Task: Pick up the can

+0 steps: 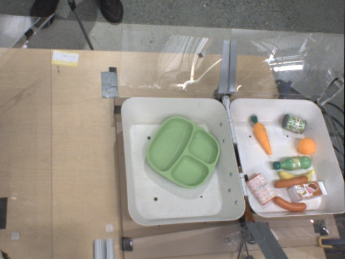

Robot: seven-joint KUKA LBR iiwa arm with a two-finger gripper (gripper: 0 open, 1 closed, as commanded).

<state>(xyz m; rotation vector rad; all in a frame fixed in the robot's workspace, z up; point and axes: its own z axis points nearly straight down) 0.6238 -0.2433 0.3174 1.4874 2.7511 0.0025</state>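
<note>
— Gripper first: spread, closed, or pinching something?

— Cannot tell (nothing here lets me judge it). Nothing is touching the can.

— Where is the can [294, 123], then?

— In the right bin [242, 155], near its far right corner, on the bin floor. It looks to be lying on its side, with a green and white label around the middle and dark ends. The print is too small to read.

— What is around it?

— A carrot [262, 136] lies to its left, apart from it, leafy end toward the far wall. An orange [306, 146] sits just below the can in the view, close but not touching. Further down come a green bottle [292, 164] on its side, a banana [294, 174] partly hidden under it, two sausages [291, 183], a pink carton [260, 189] and a small box [308, 190].

— And the other bin?

— The left bin [135, 198] holds a green divided plate [184, 152], lying flat and turned at an angle.

— Anything cut off?

— The right bin's near right corner runs out of the frame. At the top edge a pair of dark shoes [108, 1] shows, cropped above the ankle.
</note>
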